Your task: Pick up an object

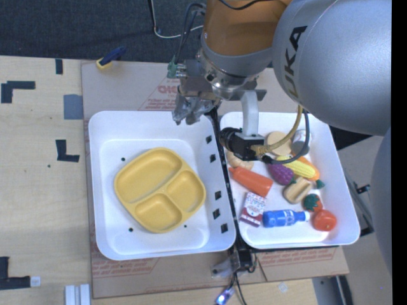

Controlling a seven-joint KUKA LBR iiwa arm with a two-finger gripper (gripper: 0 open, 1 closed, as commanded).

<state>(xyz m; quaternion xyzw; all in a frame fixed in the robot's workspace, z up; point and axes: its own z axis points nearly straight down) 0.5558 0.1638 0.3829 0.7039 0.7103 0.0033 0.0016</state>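
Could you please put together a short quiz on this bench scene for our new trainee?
1. True or false: the yellow tray lies in the right bin.
2. Which lies nearest the blue bottle? A) red tomato B) blue clip C) yellow tray
3. Fill in: the gripper is above the far rim of the ____ bin.

Key: 1 false, it lies in the left bin. 2 A. 3 left.
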